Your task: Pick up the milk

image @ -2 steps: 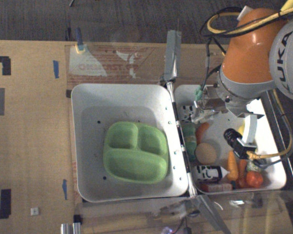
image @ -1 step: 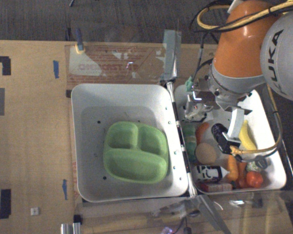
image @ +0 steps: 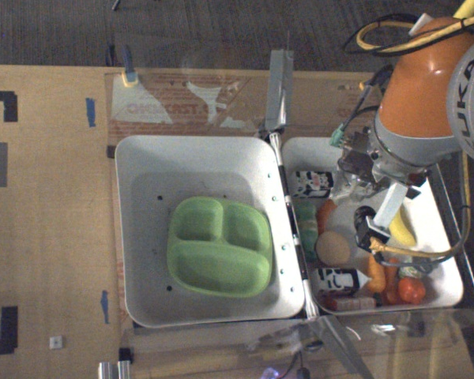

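Now, in the camera view from above the counter, the milk (image: 312, 182) looks to be the small cow-patterned carton in the far left corner of the right bin (image: 442, 243). It sits close against the wall shared with the left bin (image: 134, 212), where a green divided plate (image: 220, 246) lies alone. My pincer (image: 354, 178) hangs just to the right of that carton, over the bin's far end, and I cannot tell whether it is open or closed.

What worries me is the crowding. A green item (image: 304, 212) and a carrot (image: 325, 212) lie just on the near side of the milk, so coming down a little off could land on them or shove the carton harder into its corner. The bin wall also leaves little room on the carton's left side. A second black-and-white pack (image: 340, 279) lies at the near side of the same bin, by a tan round thing (image: 333, 248), and could be mistaken for the target. The banana (image: 403, 229) lies below my wrist on the right and could get nudged.

My arm reaches in from the right, its orange band (image: 426, 69) high over the bin's far right corner, the grey wrist bent down and leftward towards the milk
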Tool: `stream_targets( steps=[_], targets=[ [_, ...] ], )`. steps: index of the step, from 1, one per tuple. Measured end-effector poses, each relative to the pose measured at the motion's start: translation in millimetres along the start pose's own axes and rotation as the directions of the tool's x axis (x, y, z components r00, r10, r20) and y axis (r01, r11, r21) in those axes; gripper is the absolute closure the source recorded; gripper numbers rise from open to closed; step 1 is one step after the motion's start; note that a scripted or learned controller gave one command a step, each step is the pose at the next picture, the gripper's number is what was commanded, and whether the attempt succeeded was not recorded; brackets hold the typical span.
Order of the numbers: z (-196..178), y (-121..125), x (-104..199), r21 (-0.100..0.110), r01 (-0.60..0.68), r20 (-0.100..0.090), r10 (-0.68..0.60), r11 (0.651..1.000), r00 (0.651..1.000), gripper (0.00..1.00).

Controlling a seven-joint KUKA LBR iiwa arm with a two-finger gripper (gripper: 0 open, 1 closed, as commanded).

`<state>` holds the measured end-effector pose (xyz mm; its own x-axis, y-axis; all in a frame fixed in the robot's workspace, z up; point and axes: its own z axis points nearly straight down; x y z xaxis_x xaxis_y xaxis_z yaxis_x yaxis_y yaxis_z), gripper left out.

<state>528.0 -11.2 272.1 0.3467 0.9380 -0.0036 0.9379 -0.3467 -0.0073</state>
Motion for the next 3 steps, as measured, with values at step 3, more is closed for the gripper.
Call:
stream_targets(
  steps=[3],
  targets=[
    [91,-66,38,0.000,0.073,0.000,-0.073,0.997,0.997,1.00]
  ],
)
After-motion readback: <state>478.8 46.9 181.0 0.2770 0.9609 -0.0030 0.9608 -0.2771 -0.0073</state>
